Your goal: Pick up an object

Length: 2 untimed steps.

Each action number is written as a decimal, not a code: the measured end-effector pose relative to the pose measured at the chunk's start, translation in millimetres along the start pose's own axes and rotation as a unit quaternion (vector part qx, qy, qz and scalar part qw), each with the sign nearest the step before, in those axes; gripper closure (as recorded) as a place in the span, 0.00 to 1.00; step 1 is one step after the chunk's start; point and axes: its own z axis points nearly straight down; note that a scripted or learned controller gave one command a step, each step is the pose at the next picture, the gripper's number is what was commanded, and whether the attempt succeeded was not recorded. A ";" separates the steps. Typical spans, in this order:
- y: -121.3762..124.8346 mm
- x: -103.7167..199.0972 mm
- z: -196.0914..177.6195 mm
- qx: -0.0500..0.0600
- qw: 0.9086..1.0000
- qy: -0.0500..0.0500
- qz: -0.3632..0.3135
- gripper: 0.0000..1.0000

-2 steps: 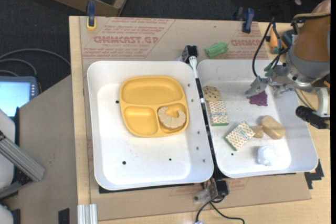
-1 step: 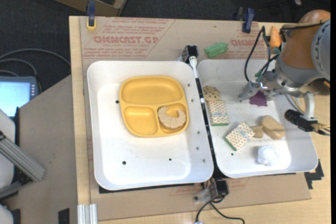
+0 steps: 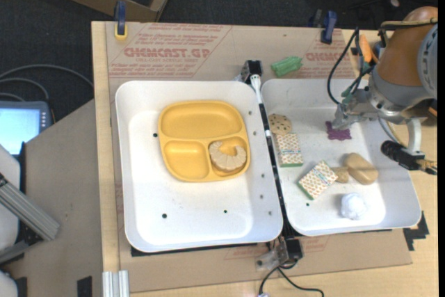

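While gripper grip unclear | right bin: six items | left bin: one yellow tray

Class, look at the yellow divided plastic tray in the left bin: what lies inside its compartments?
The yellow divided plastic tray holds one round, pale beige ring-shaped item in its lower right compartment. The tray floor beneath that item is covered.

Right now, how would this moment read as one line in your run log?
gripper low over purple piece in right bin | grasp unconfirmed | yellow tray in left bin
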 end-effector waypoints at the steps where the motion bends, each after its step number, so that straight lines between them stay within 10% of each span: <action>1: -0.4 0.1 1.0 0.001 1.000 0.000 0.000 0.00; 2: 0.5 -0.3 -10.0 -0.001 1.000 0.000 0.001 1.00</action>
